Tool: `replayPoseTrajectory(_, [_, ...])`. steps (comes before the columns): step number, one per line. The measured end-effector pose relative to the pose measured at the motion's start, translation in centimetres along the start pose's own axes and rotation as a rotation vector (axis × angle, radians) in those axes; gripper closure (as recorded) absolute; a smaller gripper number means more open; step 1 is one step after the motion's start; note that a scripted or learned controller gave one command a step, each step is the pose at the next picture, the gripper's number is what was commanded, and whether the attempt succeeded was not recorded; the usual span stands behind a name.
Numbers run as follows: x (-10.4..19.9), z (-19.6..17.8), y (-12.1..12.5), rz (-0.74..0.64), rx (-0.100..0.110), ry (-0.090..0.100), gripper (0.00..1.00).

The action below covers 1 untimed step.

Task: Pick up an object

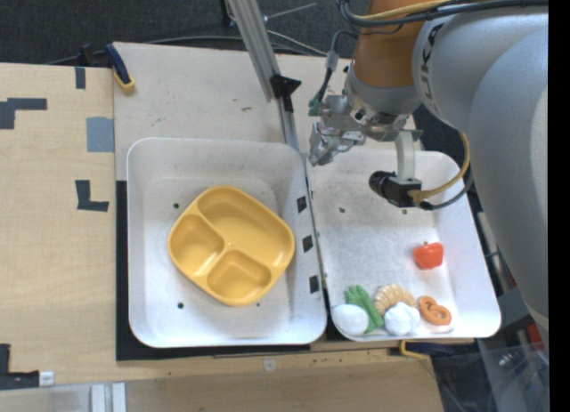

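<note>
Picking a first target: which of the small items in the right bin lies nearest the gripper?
The red item, alone by the right wall of the right bin. The green, white, tan and orange pieces cluster along the near edge, farther from the gripper.

Yellow divided plate point(232, 244) seen as smooth matt plastic, white bins point(151, 223) as speckled, scuffed plastic, bench point(44, 223) as pale wood grain, arm shell point(499, 63) as smooth satin grey, orange band point(401, 28) as glossy, slanted rail point(254, 36) as brushed metal
</note>
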<state>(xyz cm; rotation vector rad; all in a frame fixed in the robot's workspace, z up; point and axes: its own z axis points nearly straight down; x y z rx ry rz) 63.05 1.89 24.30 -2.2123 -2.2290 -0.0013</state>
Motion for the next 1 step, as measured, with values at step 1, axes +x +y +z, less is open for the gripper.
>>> replayPoseTrajectory(1, [5.71,1.88,0.72,0.0,0.003,-0.001,1.0])
